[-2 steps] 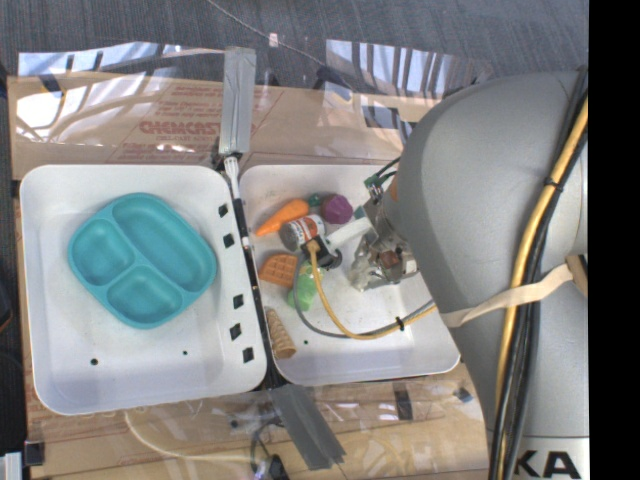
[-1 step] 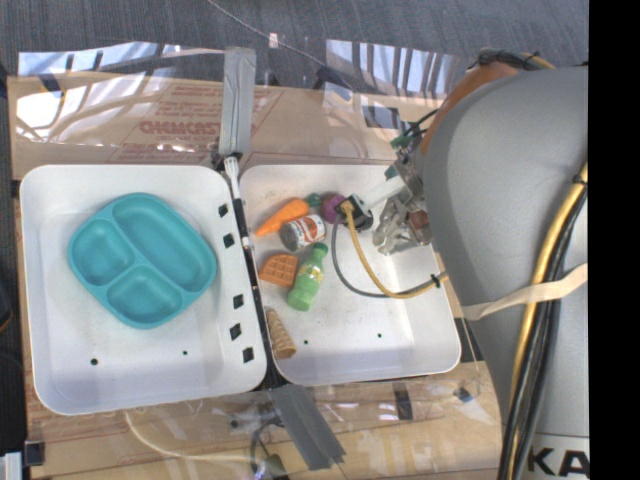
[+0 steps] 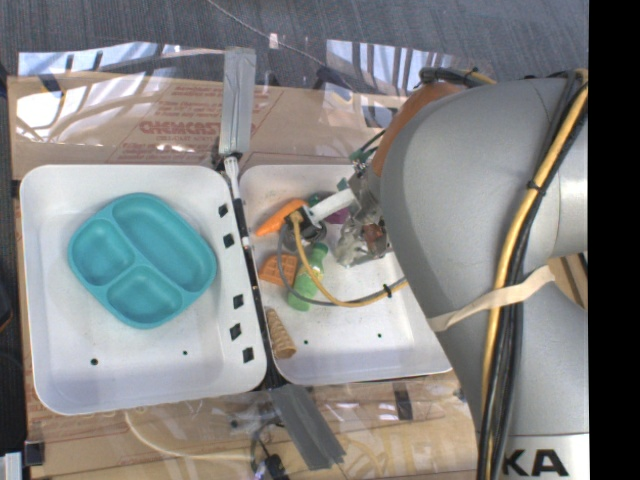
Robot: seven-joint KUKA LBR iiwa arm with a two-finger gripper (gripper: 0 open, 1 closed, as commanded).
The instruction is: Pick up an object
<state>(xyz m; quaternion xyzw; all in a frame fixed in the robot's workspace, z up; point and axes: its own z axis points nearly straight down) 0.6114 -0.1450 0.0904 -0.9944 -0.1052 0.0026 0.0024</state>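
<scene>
A: Where is the gripper (image 3: 352,236) placed, and can its grip be judged?

B: It is seen low inside the right bin (image 3: 395,343), at the end of the grey arm (image 3: 470,198). Whether anything is clasped cannot be told; the wrist and a yellow cable (image 3: 345,301) crowd that spot.

A: What is found closest to it?

B: Just to its left a cluster of small toys is piled: a green piece (image 3: 308,273) almost touching it, an orange carrot-like piece (image 3: 279,218) a little beyond and above, and an orange waffle-patterned piece (image 3: 279,267) beside the green one. A brown cone-like piece (image 3: 280,334) lies further off, below and left, at the bin's edge.

A: And further out?

B: Well to the left, past the divider, a teal divided plate (image 3: 142,258) is set in the left bin (image 3: 40,368).

A: How far is the task judged to be?

B: The approach appears done, since the gripper is down among the toys. No object is seen lifted, so the grasp and the raise are judged still to be made.
</scene>
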